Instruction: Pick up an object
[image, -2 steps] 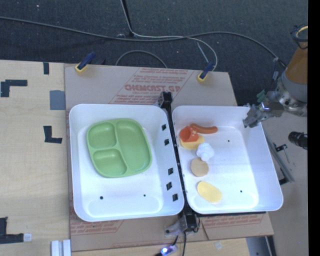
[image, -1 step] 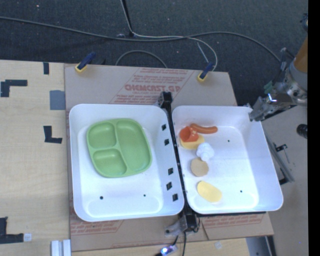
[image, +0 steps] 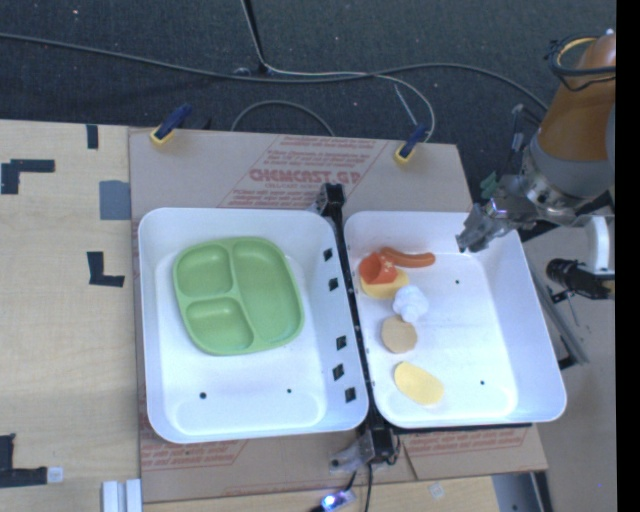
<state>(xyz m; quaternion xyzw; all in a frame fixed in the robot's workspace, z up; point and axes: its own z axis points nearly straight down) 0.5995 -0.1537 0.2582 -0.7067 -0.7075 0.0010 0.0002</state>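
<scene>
Tabletop (image: 60, 330): light wood surface with black tape marks on its left part; a brown cardboard sheet (image: 300, 170) lies on it under both bins, held at its far edge by two yellow and blue clamps (image: 170, 124).
Left bin (image: 240, 405): shallow, white, with rounded corners; it sits touching the right bin along a black centre join.
Right bin (image: 500, 340): shallow, white; its small items are grouped along its left side, near the join.
Arm (image: 575, 120): grey with an orange band, reaching in from the right, above the far right corner of the right bin.
Green tray (image: 238, 295): three compartments, lying flat in the far left part of the left bin, slightly turned.
End effector (image: 474, 238): dark, pointing down at the far edge of the right bin, well apart from the items; whether its fingers are open or closed I cannot tell, and nothing is seen gripped in it.
Yellow oval piece (image: 418, 384): flat in the right bin, the nearest of the group.
Orange sausage-shaped piece (image: 410, 259): lying across the far left part of the right bin, touching the orange and yellow lump (image: 378, 276) just below it.
Tan round piece (image: 399, 335): between the yellow oval and the white piece.
White crumpled piece (image: 409, 303): small, possibly soft; just beside the orange and yellow lump.
Cables (image: 330, 70): black and grey, on the dark floor beyond the tabletop.
</scene>
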